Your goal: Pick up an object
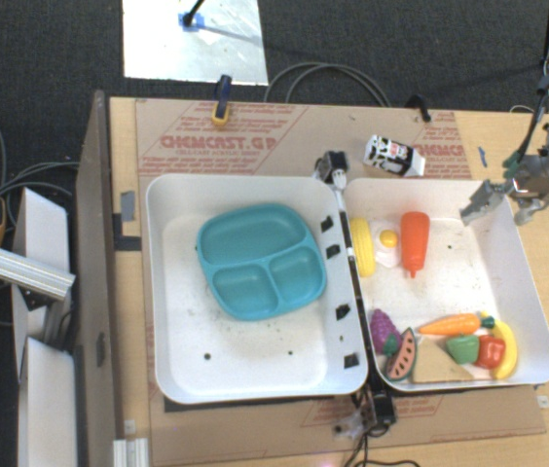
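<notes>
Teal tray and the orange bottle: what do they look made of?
Tray: likely molded plastic, matte teal, judging by its even color and rounded compartment walls. Bottle: probably smooth plastic as well, uniform orange with a faint sheen; rubber or vinyl cannot be ruled out.

The bench (pixel 109 290) is topped by a brown cardboard sheet (pixel 255 134) printed with red lettering. Two shallow white bins lie side by side on it, touching along their inner walls: the left bin (pixel 182 358) toward 9 o'clock, the right bin (pixel 528 290) toward 3 o'clock. At 12 o'clock, just beyond the right bin's far rim, a small black-and-white carton (pixel 394 156) lies on its side on the cardboard.
</notes>
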Action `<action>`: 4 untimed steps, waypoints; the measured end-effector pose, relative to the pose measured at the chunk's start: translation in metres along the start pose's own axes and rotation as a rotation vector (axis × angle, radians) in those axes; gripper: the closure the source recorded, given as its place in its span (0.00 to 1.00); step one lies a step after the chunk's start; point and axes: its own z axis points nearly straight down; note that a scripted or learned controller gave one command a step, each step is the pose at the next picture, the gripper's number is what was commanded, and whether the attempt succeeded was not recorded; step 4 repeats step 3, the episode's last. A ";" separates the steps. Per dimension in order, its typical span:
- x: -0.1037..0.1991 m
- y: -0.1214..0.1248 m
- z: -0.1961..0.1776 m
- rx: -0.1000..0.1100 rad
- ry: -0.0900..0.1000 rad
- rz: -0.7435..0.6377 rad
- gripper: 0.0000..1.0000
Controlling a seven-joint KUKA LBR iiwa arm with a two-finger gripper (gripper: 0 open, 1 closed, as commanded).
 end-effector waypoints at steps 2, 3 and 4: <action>0.014 0.067 0.199 0.005 -0.001 0.006 0.00; 0.017 0.070 0.184 -0.003 0.000 0.001 1.00; 0.017 0.070 0.184 -0.003 0.000 0.001 1.00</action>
